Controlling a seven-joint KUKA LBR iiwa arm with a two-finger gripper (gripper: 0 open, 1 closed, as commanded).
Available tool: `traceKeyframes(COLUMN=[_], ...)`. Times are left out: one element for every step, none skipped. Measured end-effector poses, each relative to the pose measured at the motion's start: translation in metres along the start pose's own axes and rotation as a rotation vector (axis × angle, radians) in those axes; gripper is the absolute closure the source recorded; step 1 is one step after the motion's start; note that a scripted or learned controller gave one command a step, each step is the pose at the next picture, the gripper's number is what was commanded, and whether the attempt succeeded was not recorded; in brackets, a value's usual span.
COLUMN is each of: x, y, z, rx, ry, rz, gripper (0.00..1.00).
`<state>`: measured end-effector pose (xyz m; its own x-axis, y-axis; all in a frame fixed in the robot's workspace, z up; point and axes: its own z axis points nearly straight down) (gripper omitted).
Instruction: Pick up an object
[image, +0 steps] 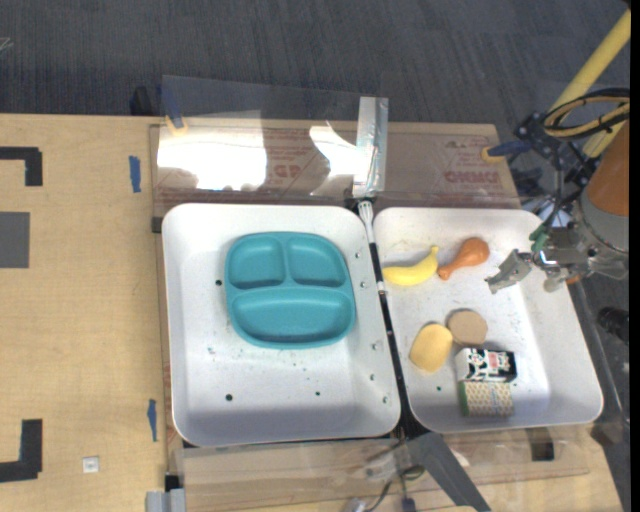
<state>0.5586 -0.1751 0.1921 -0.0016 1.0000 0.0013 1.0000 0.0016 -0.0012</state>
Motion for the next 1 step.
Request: traceKeyframes(x=[0.0018], y=[0.0839], z=[0.0963], rx=[-0.024], ry=[-0.006], rz=[-0.014], gripper=[0.00])
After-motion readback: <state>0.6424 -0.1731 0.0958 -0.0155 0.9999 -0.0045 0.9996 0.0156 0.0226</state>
